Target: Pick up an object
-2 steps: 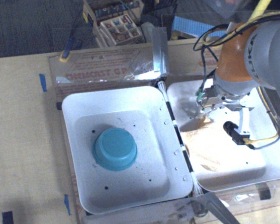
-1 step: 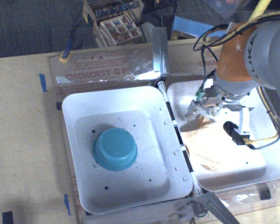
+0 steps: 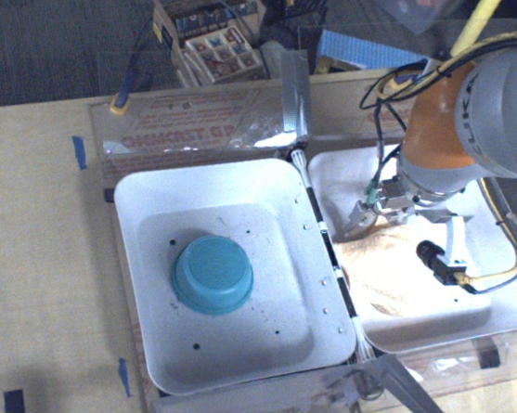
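Note:
A teal bowl (image 3: 213, 274) lies upside down left of centre on the floor of the left bin (image 3: 137, 206). My gripper (image 3: 364, 212) is down in the right bin (image 3: 505, 311), at its back left part, close to the wall beside the left bin. It is well apart from the bowl. The grey wrist with its orange band (image 3: 436, 128) covers the gripper from above, and I cannot make out anything held in it. The right bin's floor shows a bright glare with brownish marks (image 3: 387, 260).
A black plug on a yellow cable (image 3: 439, 263) hangs from the arm over the right bin. Clear plastic sheeting (image 3: 202, 128) lies behind the bins, and boxes and clutter (image 3: 219, 37) stand beyond the bench. Wood bench top (image 3: 42, 274) stretches left.

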